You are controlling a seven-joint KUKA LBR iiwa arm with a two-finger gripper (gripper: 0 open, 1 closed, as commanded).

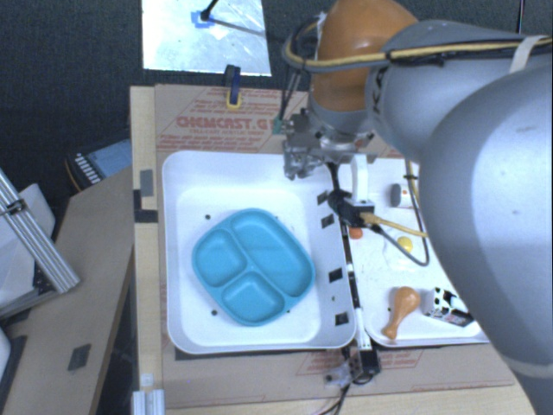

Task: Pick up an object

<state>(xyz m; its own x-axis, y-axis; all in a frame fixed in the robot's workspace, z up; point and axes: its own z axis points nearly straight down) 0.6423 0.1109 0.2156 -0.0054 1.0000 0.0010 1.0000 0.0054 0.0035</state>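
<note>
arm over the far edge of the bins, i can't tell how its gripper [298,164] is set.
from my camera view, the gripper hangs at twelve o'clock over the left bin [186,184]; a blue divided plate [251,266] lies at that bin's centre. in the right bin [380,335], a toy drumstick [399,308] sits at six o'clock, a small black-and-white box [449,306] just beside it at three o'clock.

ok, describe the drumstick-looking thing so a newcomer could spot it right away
Start at the right-hand shallow white bin, partly covered by the grey arm. Near its front edge lies a small tan plastic chicken drumstick, knob end toward the front. Its neighbour, a black-and-white patterned item, is flat and dark; the drumstick is rounded and tan.
</note>
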